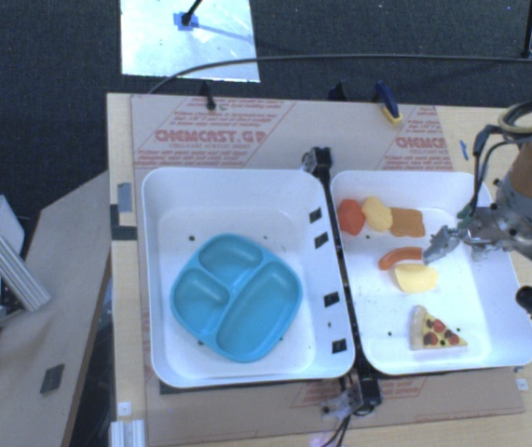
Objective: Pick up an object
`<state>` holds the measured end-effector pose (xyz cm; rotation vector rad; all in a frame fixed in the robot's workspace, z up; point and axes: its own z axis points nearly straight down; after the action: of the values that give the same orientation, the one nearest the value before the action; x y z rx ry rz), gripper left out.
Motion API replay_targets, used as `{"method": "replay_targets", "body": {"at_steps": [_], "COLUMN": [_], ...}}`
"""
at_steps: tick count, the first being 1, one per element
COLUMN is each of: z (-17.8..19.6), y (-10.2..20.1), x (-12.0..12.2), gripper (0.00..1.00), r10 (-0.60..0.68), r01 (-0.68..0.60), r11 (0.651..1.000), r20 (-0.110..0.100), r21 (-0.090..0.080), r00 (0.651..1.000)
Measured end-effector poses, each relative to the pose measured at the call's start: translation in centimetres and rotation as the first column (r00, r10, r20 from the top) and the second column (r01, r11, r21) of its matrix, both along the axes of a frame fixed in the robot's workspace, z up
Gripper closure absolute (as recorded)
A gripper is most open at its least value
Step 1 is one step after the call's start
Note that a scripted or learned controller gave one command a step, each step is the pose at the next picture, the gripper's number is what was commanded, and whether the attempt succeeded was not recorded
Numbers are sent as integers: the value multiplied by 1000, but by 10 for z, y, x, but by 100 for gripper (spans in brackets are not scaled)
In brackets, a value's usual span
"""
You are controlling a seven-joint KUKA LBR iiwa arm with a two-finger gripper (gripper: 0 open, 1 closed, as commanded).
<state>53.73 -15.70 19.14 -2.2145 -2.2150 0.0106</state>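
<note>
From above, the hand (pixel 440 243) hangs low in the right bin (pixel 498 343), fingers slightly spread and pinching nothing, just beside the toy sausage (pixel 401 257) and yellow wedge (pixel 416 277). A blue divided plate (pixel 236 296) sits in the left bin (pixel 182 212).
</note>
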Motion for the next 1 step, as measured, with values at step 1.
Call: {"method": "replay_targets", "body": {"at_steps": [1], "z": [7], "y": [0], "x": [3], "gripper": [0], "r10": [3], "r01": [-3], "r11": [1000], "r20": [12], "r21": [-2], "r00": [1000]}}
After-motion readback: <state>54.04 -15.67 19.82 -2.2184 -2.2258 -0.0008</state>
